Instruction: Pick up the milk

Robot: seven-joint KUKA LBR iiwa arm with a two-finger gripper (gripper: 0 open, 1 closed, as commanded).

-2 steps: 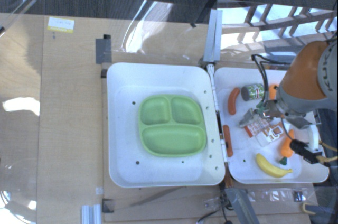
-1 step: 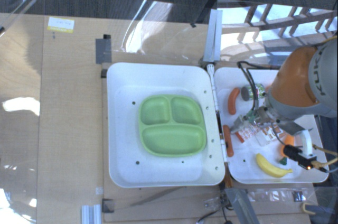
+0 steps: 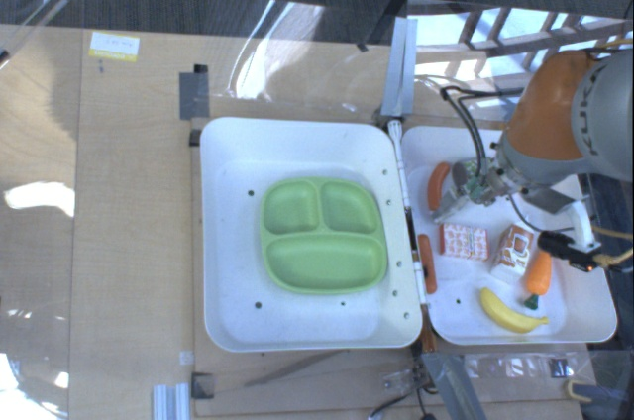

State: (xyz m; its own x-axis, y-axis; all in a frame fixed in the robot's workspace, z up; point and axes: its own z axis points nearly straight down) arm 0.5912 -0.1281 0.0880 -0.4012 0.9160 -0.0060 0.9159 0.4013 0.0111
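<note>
The milk [image 3: 514, 248] is a small brown-and-white carton standing in the right bin [image 3: 594, 324], right of its middle. My gripper [image 3: 464, 188] hangs low over the upper left part of that bin, beside a red sausage [image 3: 438, 185]. It is up and to the left of the milk, about a carton's width away, and not touching it. The grey arm with its orange band [image 3: 555, 111] reaches in from the right above the bin.
A red-and-white packet [image 3: 464, 241] lies just left of the milk. An orange carrot [image 3: 538, 274] and a banana [image 3: 512, 311] lie right of and below it. Another sausage [image 3: 427, 262] rests by the bins' shared wall. The left bin [image 3: 228, 309] holds a green divided plate [image 3: 323, 235].
</note>
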